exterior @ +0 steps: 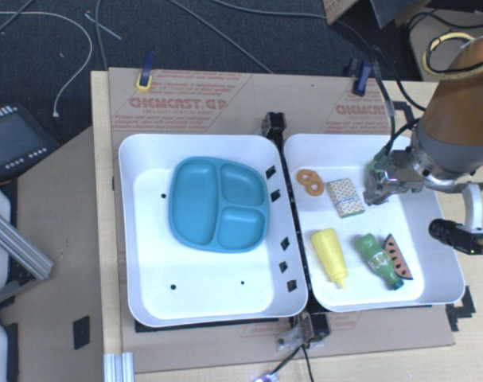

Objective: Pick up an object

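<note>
The end effector (382, 183), a cluster of grey metal below the arm's orange band, hangs low over the right bin (440, 289), near its far right side; whether it is open or closed cannot be told from this slant, and nothing shows in its grip. Just to its left lies the nearest candidate, a small speckled block (345, 196), boxy and tilted, with a pretzel (309, 181) beyond it. Nearer the camera rest a yellow bottle (331, 255), smooth and tapered, a green bottle (376, 255), and, touching that, a watermelon slice (399, 259), red with dark seeds.

The risks look plain enough. The small, light toys could skid on the bin's slick white plastic if nudged off-centre. A descent between the block and the bin wall might close on air. The green bottle and slice lie so tight that a grab at one could drag the other. Rounded bottles may squirt from a pinch. In the left bin (146, 285) sits a blue divided plate (219, 204), on the cardboard-covered tabletop (201, 102).
</note>
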You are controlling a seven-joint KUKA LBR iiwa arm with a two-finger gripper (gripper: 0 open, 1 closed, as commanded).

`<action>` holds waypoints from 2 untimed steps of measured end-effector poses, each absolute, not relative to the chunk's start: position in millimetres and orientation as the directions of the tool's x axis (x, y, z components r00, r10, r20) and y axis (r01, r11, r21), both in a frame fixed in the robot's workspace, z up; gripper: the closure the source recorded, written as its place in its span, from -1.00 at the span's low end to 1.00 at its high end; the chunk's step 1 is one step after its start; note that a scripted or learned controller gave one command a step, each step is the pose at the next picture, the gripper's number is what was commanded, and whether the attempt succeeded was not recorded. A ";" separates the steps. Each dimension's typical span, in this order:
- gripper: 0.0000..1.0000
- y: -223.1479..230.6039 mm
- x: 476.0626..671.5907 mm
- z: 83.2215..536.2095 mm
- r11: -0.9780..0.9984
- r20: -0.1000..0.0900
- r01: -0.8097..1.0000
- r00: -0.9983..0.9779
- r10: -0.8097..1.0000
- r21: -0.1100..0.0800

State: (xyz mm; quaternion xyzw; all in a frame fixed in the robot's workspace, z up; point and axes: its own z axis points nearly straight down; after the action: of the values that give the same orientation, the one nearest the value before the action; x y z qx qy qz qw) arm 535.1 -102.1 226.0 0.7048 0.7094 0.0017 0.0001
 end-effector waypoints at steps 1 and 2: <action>1.00 -50.5 552.3 231.5 0.007 0.002 1.000 -0.007 1.000 0.002; 1.00 -1.9 553.6 237.4 0.006 0.003 1.000 -0.006 1.000 0.001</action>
State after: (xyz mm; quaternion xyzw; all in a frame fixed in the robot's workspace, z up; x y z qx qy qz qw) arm 553.6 -1.9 237.4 0.7048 0.7094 0.0014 -0.0004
